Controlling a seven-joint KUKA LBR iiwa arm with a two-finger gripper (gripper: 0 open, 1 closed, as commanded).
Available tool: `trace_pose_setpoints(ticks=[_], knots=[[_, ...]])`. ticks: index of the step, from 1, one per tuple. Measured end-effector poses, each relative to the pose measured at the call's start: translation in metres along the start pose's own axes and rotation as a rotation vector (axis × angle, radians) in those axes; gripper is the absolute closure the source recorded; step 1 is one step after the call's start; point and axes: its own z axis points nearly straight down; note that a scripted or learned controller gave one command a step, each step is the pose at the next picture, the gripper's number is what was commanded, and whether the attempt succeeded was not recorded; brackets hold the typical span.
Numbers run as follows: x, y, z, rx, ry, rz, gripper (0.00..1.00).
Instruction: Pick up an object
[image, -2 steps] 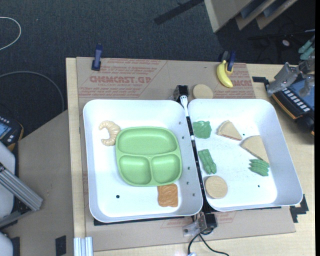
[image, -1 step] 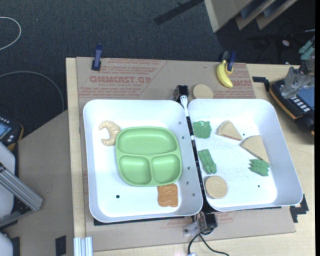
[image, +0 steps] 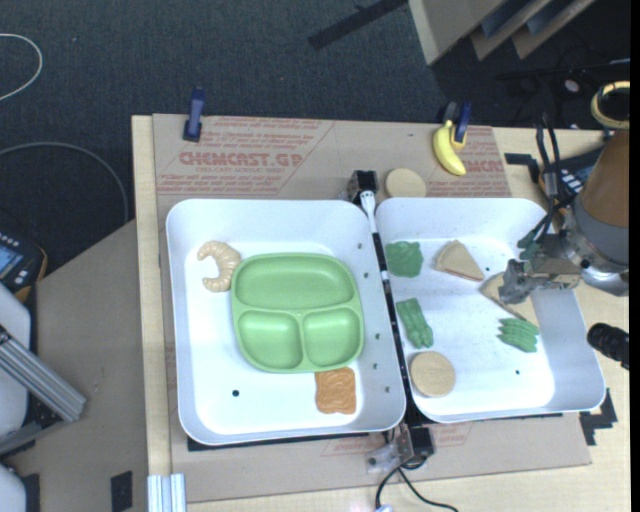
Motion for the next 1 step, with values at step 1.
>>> trace_pose_setpoints(ticks=[1], knots=[[0.0460, 0.0411, -0.2418, -0.030, -0.006, -0.008, 1.00]])
